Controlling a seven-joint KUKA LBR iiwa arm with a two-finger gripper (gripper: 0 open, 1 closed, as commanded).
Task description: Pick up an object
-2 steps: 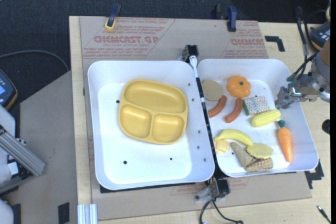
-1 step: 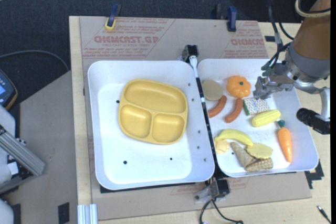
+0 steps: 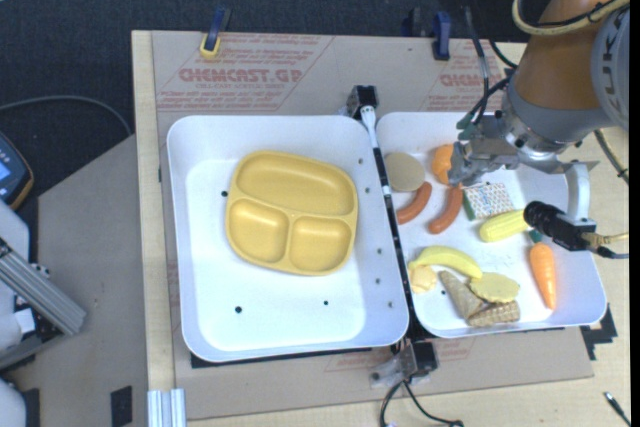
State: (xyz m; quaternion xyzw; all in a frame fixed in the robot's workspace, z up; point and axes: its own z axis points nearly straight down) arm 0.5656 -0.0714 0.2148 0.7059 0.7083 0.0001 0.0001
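Note:
The right bin (image 3: 590, 300) holds several toy foods. Two sausages (image 3: 414, 203) (image 3: 447, 210) lie near its left side, beside a tan round piece (image 3: 404, 172). A corn cob (image 3: 503, 225), a carrot (image 3: 543, 273), a banana (image 3: 447, 261), a waffle cone (image 3: 472, 303) and a patterned square packet (image 3: 487, 199) lie further right and forward. My gripper (image 3: 466, 168) hangs over the back of this bin, just right of a small orange piece (image 3: 442, 160) and above the right sausage's upper end. The arm's body hides its tips.
The left bin (image 3: 200, 275) holds a yellow divided plate (image 3: 291, 212). Clamps (image 3: 212, 35) (image 3: 439, 33) grip the board's far edge. A black fitting (image 3: 362, 101) sits between the bins at the back, and another (image 3: 420, 355) at the front.

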